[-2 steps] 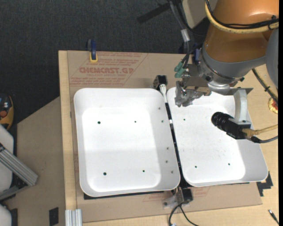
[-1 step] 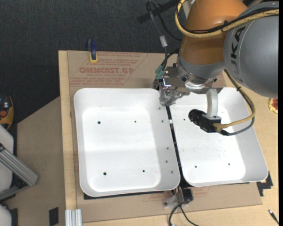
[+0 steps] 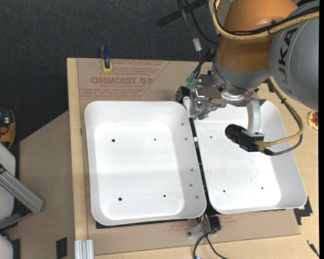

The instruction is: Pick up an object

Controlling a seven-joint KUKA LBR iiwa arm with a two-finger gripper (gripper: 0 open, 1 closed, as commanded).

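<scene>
Gripper [image 3: 201, 107] low at right bin's [image 3: 283, 195] top-left corner, beside left bin [image 3: 96, 167]; its state indiscernible.

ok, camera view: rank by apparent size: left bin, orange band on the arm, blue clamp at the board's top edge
1. left bin
2. orange band, though it sits nearer the camera, which inflates it
3. blue clamp

Grey arm [image 3: 298, 55] — orange band [image 3: 253, 15], black and yellow cables.

You see two white bins [image 3: 136, 167] with black dots, a tan desk [image 3: 76, 126] with red lettering
</scene>
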